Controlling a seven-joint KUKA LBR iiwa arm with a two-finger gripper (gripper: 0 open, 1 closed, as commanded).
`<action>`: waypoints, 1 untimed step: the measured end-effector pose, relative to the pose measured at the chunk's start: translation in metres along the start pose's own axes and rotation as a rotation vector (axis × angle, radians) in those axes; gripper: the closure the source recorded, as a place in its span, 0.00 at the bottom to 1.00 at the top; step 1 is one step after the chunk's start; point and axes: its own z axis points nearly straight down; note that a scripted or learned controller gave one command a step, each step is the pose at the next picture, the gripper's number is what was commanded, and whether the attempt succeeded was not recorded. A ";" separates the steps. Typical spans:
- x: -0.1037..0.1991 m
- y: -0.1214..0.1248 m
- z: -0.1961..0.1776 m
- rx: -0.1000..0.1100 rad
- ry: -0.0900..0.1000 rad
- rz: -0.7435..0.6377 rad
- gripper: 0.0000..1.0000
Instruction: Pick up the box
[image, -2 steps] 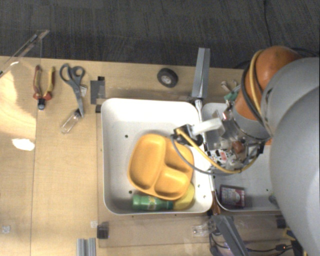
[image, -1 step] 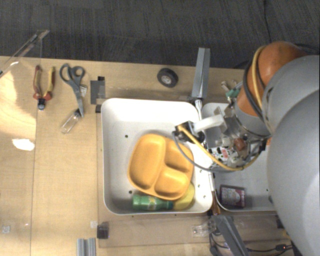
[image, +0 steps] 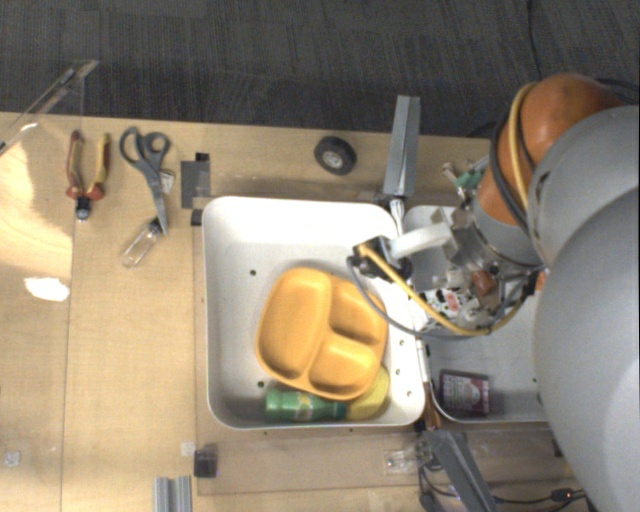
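Observation:
A small dark maroon box (image: 465, 392) lies flat in the right bin (image: 500, 412), close to its front left corner. My gripper (image: 462, 288) hangs over the back left part of that bin, beyond the box and apart from it, wrapped in yellow and black cables. A small white and red item (image: 446, 298) shows just under the wrist. The grey arm with its orange band covers most of the right bin.
The left bin (image: 228, 300) holds a yellow divided plate (image: 322, 332) lying over a green can (image: 298, 404) and a yellow object (image: 374, 398). On the bench to the left lie scissors (image: 150, 170) and pliers (image: 86, 172). A tape roll (image: 335, 154) sits behind the bins.

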 end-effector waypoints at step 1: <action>0.002 0.000 -0.010 0.000 0.002 -0.005 1.00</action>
